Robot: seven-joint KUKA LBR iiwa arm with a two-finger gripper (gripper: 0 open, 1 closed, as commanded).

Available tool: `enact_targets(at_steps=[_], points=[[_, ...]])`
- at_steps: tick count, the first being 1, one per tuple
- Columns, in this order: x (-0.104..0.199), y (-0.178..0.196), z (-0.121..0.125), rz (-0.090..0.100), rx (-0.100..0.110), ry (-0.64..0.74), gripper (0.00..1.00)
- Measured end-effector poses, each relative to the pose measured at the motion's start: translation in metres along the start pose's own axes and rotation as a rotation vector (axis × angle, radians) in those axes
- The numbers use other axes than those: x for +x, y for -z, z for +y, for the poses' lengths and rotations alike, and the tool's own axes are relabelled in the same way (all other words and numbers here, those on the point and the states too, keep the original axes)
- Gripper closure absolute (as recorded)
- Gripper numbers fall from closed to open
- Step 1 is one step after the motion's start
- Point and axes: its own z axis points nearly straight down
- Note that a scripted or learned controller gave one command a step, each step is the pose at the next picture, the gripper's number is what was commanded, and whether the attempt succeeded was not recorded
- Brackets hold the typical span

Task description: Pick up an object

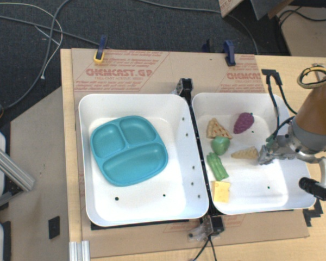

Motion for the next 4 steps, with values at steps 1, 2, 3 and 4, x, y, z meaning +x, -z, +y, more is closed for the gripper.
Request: enact_targets(at_steps=[1, 2, 3, 4], points=[[-0.002, 0.044, 0.006, -0.003, -0.005, 0.002, 1.00], [-0.007, 0.105, 0.014, -0.004, -0.007, 0.002, 1.00], [-0.007, 0.170, 0.017, -0.004, -0.008, 0.002, 1.00], [-0.007, 0.173, 0.018, -0.002, -0.002, 0.002, 1.00]])
